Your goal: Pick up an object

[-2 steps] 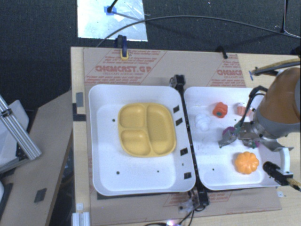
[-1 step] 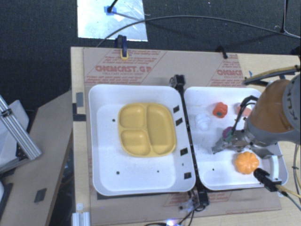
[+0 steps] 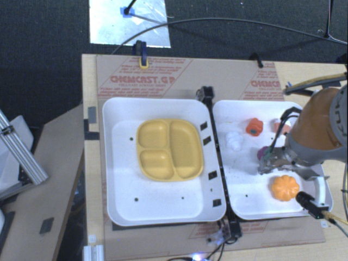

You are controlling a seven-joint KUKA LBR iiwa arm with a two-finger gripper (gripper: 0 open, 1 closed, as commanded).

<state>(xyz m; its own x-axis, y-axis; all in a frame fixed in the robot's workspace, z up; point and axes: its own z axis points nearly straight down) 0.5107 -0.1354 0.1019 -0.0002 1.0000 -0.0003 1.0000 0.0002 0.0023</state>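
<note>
The right bin [image 3: 244,200] holds several small things. An orange pumpkin-shaped toy [image 3: 285,187] lies near its front right. A small red-orange piece [image 3: 254,126] sits toward the back, with a white piece [image 3: 234,140] to its left. My gripper [image 3: 270,162] is low over the middle of this bin, just above the pumpkin toy and right next to a small purple thing [image 3: 262,152], which it partly hides. A pink piece [image 3: 283,127] peeks out behind the arm.
The left bin [image 3: 122,200] holds a yellow divided plate [image 3: 169,149] in its middle. A black-clipped divider [image 3: 215,151] runs between the two bins. The arm [image 3: 321,124] covers the right bin's far right side.
</note>
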